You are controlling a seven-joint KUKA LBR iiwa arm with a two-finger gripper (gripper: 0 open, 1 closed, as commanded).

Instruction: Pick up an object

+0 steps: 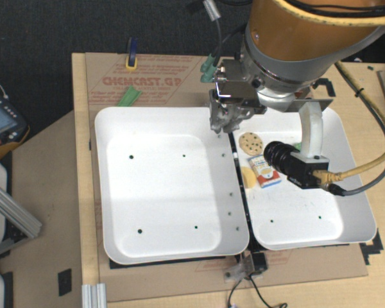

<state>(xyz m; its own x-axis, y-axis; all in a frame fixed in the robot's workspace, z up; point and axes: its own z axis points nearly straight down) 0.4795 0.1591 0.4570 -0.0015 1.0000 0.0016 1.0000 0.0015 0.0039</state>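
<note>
The arm (321, 24) is nearest the camera: its broad orange band and grey wrist fill the upper right of the frame, looming over the back of the bench. Below the wrist, the gripper (221, 126) hangs at the upper middle of the frame, right over the seam where the two white bins meet, near their far rims. Its metal fingers point down and look drawn close together, with nothing visible between them.

A black cylinder-shaped unit (294, 162) on a white bracket sticks out from the wrist over the right bin (321, 226), with a tan cable (366, 169) trailing from it toward the right edge.

The things to pick lie in the right bin, at its upper left part, close to the dividing seam. A round cookie (250, 143) with dark spots sits just below and to the right of the gripper. Just below it lies a small carton (264, 171), white with red and blue print, tilted, and touching its left side a pale yellow block (248, 176).

The left bin (160, 191) shows a bare white floor with four small dark holes. Both bins rest on a cardboard sheet (147, 76) with red lettering, where a green strip (129, 96) and a small blue and yellow clip (132, 55) lie at the upper left.
</note>
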